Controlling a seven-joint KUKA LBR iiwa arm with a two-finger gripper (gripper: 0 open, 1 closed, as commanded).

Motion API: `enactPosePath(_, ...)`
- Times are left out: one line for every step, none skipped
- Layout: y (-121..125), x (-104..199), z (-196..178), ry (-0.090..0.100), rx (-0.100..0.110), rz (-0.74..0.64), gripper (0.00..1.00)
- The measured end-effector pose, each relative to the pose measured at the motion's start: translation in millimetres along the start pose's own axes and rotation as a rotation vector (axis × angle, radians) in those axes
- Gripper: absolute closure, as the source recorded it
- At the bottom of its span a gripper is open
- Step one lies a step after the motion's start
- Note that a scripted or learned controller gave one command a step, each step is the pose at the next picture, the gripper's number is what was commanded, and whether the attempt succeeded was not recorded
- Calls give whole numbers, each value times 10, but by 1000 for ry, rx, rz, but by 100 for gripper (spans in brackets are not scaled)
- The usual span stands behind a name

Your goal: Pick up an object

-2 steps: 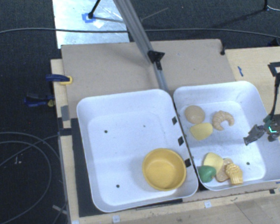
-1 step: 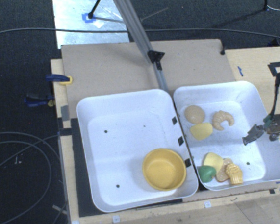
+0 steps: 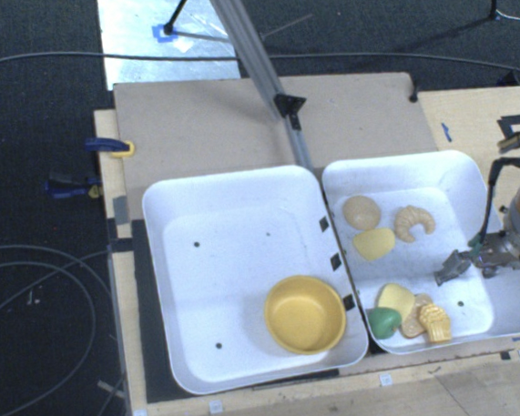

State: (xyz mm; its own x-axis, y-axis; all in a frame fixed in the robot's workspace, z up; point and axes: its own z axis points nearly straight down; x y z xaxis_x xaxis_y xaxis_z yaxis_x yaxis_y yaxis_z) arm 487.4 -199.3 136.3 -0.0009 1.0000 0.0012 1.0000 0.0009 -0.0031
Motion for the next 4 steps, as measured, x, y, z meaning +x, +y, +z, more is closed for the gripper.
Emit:
enactPosePath(10,-2,470,-2,-5,2,0)
enactPosePath(18,-5,348,-3,-8,2,100)
enactPosePath(54,-14,-85,-4,-9,-4,100)
enactPosePath(61,-89,-707,-5,-12,-4,100)
